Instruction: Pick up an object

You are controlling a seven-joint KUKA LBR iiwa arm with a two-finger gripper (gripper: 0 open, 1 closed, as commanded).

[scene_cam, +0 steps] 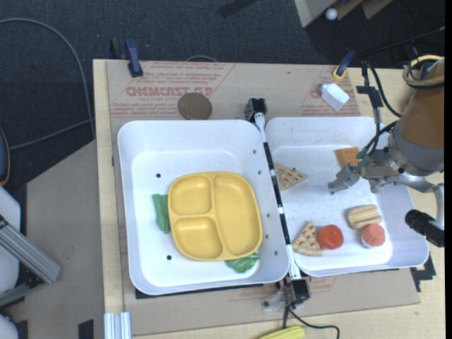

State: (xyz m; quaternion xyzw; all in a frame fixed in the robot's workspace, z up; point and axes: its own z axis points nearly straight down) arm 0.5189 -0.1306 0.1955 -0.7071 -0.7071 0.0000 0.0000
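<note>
While the gripper [345,182] hangs with fingers spread (nothing between them), the bread roll [364,215] lies just nearer — slightly right — long axis left-right.

We see two green leafy pieces [162,212] partly hidden beneath the yellow three-compartment plastic plate [215,214], and the small orange block [345,155] partly behind the gripper [344,183].
</note>
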